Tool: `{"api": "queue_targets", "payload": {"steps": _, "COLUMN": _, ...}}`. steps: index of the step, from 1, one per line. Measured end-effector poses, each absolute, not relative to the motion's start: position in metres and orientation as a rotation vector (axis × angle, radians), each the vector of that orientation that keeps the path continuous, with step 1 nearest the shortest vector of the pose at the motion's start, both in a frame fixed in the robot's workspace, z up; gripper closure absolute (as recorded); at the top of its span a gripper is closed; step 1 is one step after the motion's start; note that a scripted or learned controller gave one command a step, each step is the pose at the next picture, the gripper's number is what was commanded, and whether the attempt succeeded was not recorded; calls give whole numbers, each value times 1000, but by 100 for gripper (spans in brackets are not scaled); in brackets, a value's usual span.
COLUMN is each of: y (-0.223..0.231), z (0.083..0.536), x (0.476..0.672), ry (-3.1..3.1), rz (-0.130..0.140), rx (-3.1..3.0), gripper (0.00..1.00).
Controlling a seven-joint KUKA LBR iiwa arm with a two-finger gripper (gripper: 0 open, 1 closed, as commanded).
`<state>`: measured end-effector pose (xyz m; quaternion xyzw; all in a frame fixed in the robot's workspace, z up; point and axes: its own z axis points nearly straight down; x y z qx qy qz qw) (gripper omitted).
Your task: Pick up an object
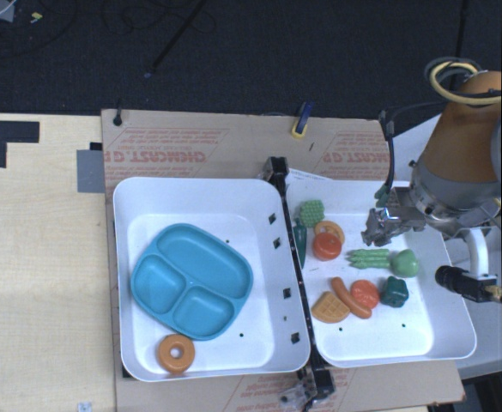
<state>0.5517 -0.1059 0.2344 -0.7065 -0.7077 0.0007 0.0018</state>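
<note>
The right bin (422,337) holds several toy foods. A bumpy green piece (311,211) and a red-orange tomato (326,246) lie near its left wall. A light green pod (368,258) and a pale green ball (404,263) lie mid-bin. Toward the front lie a dark green pepper (394,292), a red tomato (365,293), a sausage (347,297) and an orange wedge (327,308). My gripper (378,228) hangs over the bin's middle, just above the light green pod. Nothing shows between its tips.
The left bin (139,197) bears a blue divided plate (191,279) and a tan donut (176,353) at its front. A black divider (290,256) runs between the bins. The arm's grey and orange body (461,144) looms over the right bin's back right.
</note>
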Motion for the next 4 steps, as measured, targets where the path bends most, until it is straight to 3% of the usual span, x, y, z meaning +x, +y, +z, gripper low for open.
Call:
{"api": "queue_targets", "payload": {"steps": 3, "y": 43, "z": 223, "x": 566, "ry": -2222, "rz": 2, "rx": -2216, "gripper": 100}}
{"api": "queue_targets", "payload": {"steps": 4, "y": 60, "z": 233, "x": 563, "ry": -2221, "rz": 3, "rx": -2218, "gripper": 100}}
